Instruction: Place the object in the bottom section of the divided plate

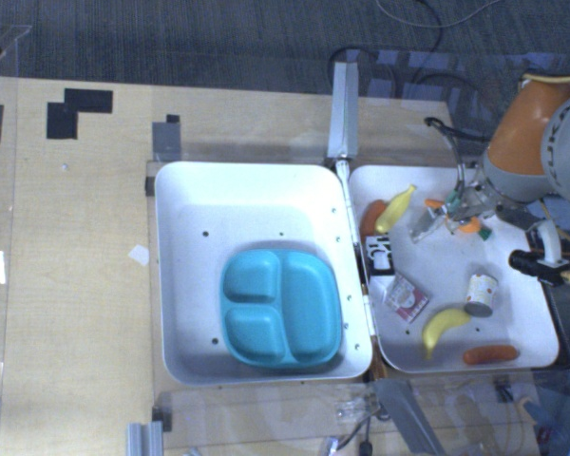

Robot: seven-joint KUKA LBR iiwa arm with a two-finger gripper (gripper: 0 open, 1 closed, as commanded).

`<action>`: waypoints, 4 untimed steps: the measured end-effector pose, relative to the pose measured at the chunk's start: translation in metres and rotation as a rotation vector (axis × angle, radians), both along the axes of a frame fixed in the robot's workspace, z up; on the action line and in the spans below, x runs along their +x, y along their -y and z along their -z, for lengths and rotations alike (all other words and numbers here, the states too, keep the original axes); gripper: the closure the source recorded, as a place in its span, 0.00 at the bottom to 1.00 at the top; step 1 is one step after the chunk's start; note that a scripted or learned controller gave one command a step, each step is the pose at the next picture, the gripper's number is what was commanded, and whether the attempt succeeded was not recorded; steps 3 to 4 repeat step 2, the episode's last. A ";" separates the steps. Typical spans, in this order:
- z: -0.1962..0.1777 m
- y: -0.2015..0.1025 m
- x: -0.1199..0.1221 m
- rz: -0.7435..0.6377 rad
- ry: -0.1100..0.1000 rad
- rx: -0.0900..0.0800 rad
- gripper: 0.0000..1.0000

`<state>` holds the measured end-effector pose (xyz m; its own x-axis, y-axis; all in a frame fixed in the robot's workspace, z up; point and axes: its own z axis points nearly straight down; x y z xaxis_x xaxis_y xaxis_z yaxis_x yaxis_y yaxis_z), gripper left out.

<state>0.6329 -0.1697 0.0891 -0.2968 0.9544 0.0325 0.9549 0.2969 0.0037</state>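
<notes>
The divided plate sits in the left bin, toward 6 o'clock. In the right bin, one banana lies at 11 o'clock, another banana near 6, a can just beside it at 3, a sausage at 5.

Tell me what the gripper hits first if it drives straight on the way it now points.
The gripper points left and down into the right bin. First in that line is probably the upper banana, or the bin floor before it; depth is unclear from this slanted view.
</notes>
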 end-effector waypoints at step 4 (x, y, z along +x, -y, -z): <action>-0.001 -0.002 -0.059 -0.212 0.025 -0.035 0.00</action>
